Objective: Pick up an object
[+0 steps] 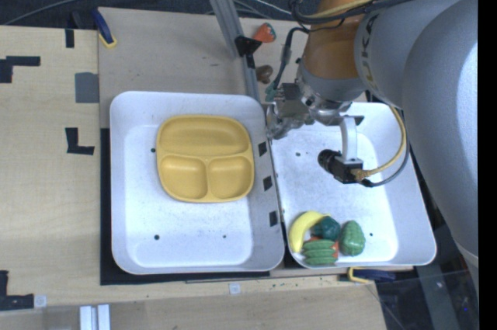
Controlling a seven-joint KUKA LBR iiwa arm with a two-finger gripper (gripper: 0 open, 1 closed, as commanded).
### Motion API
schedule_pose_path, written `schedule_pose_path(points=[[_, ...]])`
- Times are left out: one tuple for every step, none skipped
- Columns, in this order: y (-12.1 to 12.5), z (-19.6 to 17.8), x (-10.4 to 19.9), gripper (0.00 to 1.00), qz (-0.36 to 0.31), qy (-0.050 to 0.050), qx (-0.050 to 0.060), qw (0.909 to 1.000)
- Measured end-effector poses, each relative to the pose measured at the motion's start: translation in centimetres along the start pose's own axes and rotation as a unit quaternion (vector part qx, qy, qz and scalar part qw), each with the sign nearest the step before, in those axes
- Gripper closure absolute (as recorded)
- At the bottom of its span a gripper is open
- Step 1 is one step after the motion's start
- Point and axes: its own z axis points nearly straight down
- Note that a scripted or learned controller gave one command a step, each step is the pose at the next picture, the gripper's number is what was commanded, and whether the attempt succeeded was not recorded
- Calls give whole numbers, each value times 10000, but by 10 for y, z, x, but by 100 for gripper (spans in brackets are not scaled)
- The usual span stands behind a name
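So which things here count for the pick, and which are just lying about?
For the job:
- gripper, over the right bin's upper left corner
- banana, green toys and red-green toy, heaped in that bin's lower left corner

Lying about:
- yellow divided plate in the left bin
- orange-handled clamp

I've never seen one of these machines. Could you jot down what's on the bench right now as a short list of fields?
left bin: holds a yellow divided plate, lying flat
right bin: holds a small pile of toy food in its near left corner: a banana and some green pieces
arm: grey with an orange band, reaching over the right bin's far left part
gripper: above the wall between the bins, away from the toy food
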Motion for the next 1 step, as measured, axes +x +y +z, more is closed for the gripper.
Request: schedule_pose_path(points=[[10, 8, 54, 100, -2, 0, 10, 10000]])
